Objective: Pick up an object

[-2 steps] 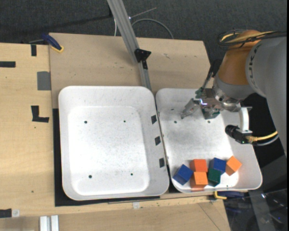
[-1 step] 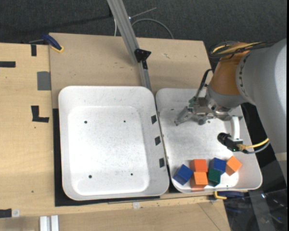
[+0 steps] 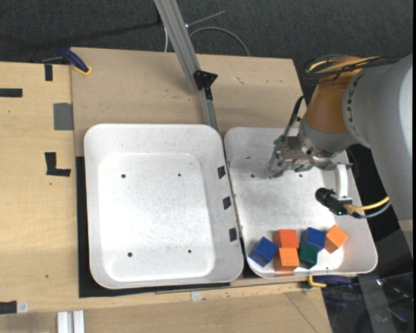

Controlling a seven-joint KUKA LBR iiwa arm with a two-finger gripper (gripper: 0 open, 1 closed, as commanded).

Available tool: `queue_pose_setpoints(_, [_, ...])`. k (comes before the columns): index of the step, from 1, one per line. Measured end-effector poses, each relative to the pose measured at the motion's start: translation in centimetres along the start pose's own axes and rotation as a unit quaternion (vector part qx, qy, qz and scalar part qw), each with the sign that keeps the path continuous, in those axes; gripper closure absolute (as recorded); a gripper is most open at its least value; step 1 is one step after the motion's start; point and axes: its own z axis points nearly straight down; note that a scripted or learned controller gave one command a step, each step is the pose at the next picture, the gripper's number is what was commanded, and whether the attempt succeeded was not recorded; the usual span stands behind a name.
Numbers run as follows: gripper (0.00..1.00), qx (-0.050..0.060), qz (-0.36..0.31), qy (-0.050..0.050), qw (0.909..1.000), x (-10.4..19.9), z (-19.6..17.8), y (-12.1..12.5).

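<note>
Tan tabletop [image 3: 145, 89] carries two shallow white bins set side by side, their inner rims nearly touching. You see the left bin [image 3: 156, 203] near the centre of the view and the right bin [image 3: 263, 193] at about 3 o'clock from it. A slanted metal post [image 3: 177, 30] runs down from 12 o'clock toward the seam between the bins.

You find the arm [image 3: 364, 103] entering from 3 o'clock, grey with an orange band above the wrist. The tool [image 3: 286, 164] hangs over the upper half of the right bin, toward 12 o'clock within it. You cannot tell from this slant whether the tool is released or clenched; the tip area appears dark and cluttered.

Locate the blocks clustered along the right bin's 6 o'clock edge, well apart from the tool: a blue block [image 3: 263, 250], an orange block [image 3: 287, 238] just beside it, a second orange block [image 3: 288, 257], a green block [image 3: 308, 255], a second blue block [image 3: 315, 238] and a third orange block [image 3: 336, 237].
</note>
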Motion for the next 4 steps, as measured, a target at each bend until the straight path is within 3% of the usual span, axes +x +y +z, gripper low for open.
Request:
queue_pose_setpoints(2, [1.0, -0.003, 0.0, 0.0, 1.0, 0.3, -10.3, 0.5])
queue_pose_setpoints(3, [1.0, -0.001, 0.001, 0.0, 1.0, 0.4, -10.6, 0.5])
queue_pose_setpoints(4, [1.0, 0.0, -0.002, 0.001, 1.0, 6.2, -10.1, 0.9])
